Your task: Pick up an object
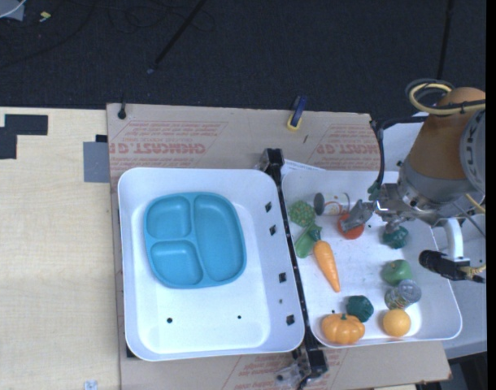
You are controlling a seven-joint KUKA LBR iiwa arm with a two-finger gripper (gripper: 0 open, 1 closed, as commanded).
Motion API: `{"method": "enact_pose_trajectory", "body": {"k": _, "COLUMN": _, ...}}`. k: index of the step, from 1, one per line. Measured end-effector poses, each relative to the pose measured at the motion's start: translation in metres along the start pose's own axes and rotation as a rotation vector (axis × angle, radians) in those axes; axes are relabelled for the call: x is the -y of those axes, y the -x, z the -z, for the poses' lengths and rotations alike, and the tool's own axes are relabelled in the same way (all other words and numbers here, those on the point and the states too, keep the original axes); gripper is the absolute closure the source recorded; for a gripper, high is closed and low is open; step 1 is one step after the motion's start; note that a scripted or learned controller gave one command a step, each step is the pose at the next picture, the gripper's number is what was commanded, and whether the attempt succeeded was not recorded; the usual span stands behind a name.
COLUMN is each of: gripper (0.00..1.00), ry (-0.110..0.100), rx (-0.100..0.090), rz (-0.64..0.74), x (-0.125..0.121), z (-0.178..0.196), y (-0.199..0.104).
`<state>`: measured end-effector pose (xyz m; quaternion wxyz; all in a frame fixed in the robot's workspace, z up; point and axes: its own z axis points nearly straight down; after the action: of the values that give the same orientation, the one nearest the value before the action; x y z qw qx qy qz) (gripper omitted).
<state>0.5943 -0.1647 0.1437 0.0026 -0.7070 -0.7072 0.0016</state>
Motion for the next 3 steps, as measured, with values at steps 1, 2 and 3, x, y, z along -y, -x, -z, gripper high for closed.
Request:
{"method": "enact_pose_trajectory", "body": {"k": 1, "gripper": 0.0, "ry": -0.001, "rx": 0.0, "rz": -0.001, "x": 0.0, "z": -0.054, "y": -0.002}}
{"method": "enact_pose_trajectory", "body": {"k": 2, "gripper": 1.0, "ry": 0.0, "rx": 0.0, "rz": -0.004, "x": 0.0, "z": -0.041, "y": -0.001}}
{"method": "enact_pose_trajectory", "body": {"k": 3, "gripper": 1.0, "ry": 0.009, "rx": 0.002, "rz": 0.0, "x": -0.009, "z": 0.015, "y": 0.004}}
